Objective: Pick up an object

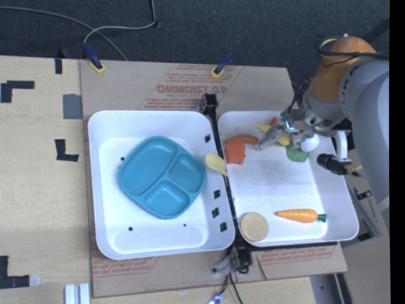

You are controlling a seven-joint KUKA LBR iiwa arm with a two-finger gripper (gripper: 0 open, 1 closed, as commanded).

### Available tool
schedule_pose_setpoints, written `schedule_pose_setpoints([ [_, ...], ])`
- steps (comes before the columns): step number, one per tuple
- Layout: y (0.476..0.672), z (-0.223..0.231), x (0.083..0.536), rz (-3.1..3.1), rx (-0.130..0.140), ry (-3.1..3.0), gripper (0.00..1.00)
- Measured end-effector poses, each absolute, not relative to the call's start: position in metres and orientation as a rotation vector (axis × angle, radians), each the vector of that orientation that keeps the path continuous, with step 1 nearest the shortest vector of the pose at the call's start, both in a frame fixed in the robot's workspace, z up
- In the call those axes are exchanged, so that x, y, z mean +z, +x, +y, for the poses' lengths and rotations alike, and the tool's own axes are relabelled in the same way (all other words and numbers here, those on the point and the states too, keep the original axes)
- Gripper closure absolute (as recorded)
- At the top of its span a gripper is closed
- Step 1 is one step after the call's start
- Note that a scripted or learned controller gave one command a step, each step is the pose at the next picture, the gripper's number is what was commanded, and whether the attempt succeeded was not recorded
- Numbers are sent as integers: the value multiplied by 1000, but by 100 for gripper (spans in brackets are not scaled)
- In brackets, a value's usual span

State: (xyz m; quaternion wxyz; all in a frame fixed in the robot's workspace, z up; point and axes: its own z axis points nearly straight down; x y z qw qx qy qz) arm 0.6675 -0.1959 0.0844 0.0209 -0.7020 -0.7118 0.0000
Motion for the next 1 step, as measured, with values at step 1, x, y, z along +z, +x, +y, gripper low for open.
schedule_pose_setpoints([
  [1,667,-194,85,-2208,3,-2184,0],
])
